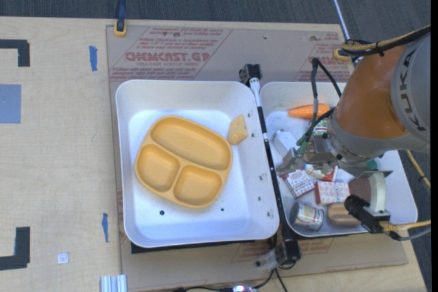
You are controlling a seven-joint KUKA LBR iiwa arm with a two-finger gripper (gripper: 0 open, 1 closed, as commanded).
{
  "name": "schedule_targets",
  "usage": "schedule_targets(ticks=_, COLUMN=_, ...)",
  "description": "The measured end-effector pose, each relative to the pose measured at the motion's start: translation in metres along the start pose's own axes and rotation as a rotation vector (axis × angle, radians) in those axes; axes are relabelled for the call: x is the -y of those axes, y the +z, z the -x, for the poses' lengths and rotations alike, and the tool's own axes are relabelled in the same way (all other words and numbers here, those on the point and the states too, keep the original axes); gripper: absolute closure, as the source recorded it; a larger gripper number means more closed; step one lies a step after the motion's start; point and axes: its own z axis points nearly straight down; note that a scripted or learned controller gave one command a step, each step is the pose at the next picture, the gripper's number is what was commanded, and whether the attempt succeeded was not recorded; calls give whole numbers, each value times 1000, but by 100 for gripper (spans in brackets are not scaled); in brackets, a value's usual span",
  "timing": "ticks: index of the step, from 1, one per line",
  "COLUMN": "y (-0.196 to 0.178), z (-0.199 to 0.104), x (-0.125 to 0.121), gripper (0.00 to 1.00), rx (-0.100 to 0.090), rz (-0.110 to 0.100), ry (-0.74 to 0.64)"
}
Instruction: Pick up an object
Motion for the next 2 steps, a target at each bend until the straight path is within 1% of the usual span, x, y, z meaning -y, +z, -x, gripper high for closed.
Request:
schedule_targets(ticks=1, y=0, z=0, x=0, gripper=0, rx=0, rz=0, ry=0)
schedule_targets(ticks=2, y=88, z=78, x=5, gripper=0, rx=1, rz=5, ry=2)
